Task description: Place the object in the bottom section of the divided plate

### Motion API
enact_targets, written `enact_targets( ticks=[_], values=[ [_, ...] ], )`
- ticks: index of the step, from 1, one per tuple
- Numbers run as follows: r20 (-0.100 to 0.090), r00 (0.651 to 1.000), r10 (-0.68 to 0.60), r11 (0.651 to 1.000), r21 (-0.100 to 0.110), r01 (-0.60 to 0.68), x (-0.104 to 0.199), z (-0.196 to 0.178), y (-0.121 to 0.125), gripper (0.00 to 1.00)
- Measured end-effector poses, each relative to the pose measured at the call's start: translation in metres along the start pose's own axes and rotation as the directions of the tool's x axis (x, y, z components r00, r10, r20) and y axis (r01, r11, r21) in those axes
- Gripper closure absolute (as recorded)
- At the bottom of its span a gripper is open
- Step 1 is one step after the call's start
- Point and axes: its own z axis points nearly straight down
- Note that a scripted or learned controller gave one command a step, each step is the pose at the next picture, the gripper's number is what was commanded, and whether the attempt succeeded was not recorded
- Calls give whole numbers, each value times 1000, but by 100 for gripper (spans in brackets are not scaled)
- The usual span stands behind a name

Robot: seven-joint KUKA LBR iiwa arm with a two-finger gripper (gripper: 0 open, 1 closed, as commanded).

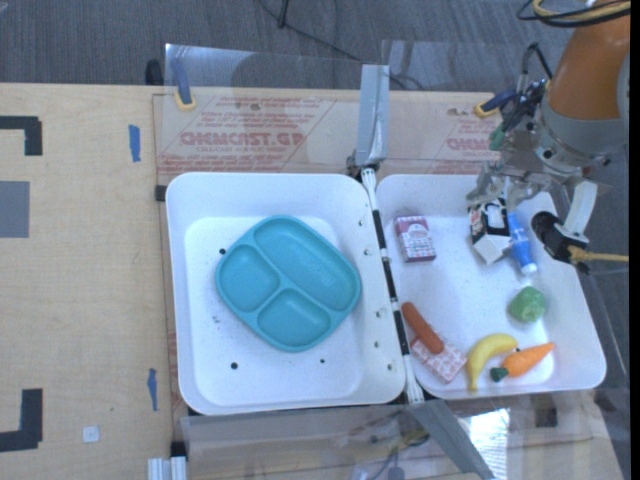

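Arm: grey, orange band above wrist, entering from upper right, angled downward. Gripper [497,230]: two-finger, pointed down, low at the frame's right side. Wrist: cabled, blue fittings.

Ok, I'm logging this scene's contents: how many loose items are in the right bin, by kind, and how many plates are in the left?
Toy food (banana, carrot, sausage, green piece): 4
Small red box: 1
Pink wafer: 1
Blue-and-white item under the gripper: 1
Divided plate: 1
Total: 8

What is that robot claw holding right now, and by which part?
It cannot be told. The gripper hangs over the right bin at a blue-capped bottle, but nothing clearly sits between its fingers.
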Motion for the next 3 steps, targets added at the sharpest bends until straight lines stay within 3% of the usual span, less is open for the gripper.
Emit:
enact_targets(
  ticks=[1,2,3],
  values=[
    [-2,975,-221,975,0,221,82,20,10,100],
    [-2,906,-424,906,-2,424,184,54,12,100],
    [-1,901,-434,901,-5,434,228,60,21,100]
  ],
)
